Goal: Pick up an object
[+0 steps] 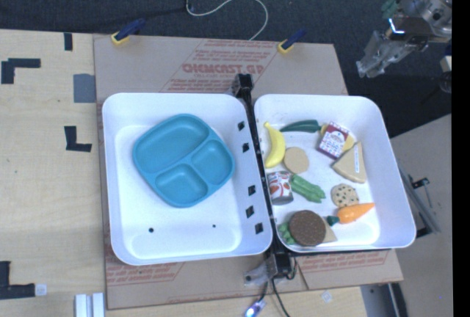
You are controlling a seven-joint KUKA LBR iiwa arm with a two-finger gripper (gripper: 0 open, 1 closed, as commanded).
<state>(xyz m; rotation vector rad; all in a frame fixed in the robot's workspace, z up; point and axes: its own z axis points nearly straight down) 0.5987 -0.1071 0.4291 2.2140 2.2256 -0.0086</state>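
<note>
Two white bins sit mid-frame: the left (117, 161) holds a blue divided plate (183, 159), the right (385, 154) a banana (275, 145) and other toy food. At upper right, well clear of them, the gripper (373, 62) hangs tilted down-left; whether its fingers are spread cannot be told.

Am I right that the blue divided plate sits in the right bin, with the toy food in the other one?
Not quite: the camera view shows the blue divided plate in the left bin; the toy food, such as the banana, lies in the right bin.
</note>
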